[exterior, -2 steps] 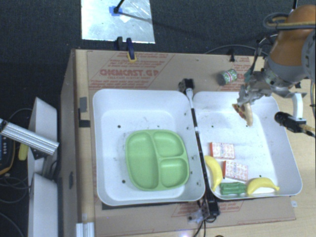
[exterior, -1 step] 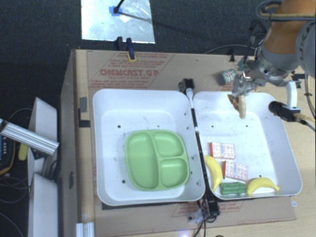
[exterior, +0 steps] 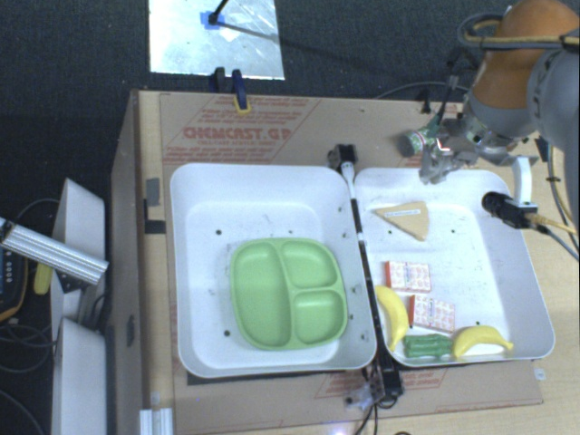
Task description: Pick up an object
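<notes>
Jaws' state I cannot tell on the gripper (exterior: 437,163) at upper right; the wedge (exterior: 405,219) below looks light, stiff, best pinched across its flat sides.

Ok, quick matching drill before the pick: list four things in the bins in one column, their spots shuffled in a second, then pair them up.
Things:
1. green divided plate
2. tan wedge
3. green block
4. gripper

Places:
A. near edge of the right bin, between two bananas
B. over the far rim of the right bin
C. middle of the left bin
D. far part of the right bin's floor

Pairs: 1-C, 2-D, 3-A, 4-B
</notes>
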`<state>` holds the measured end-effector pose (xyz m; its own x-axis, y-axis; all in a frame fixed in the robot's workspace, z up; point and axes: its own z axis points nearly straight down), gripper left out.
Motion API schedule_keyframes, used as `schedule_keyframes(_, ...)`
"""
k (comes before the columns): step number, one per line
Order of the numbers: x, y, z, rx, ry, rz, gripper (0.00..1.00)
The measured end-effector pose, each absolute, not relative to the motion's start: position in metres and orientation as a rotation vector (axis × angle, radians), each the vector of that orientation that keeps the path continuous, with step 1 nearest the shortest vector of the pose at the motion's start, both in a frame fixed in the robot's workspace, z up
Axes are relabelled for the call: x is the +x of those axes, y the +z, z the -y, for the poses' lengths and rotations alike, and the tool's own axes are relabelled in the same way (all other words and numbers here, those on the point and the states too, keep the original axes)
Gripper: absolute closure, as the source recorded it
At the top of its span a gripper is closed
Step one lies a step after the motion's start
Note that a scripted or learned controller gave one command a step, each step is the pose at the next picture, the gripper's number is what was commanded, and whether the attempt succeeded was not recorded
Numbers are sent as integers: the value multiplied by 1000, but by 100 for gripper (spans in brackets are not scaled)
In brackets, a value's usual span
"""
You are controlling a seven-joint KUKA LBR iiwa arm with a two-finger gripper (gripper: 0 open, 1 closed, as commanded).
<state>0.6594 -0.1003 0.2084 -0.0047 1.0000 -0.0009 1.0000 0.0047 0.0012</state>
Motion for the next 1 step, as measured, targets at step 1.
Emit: schedule_keyframes(1,660,209,100,2215,1,-2225,0)
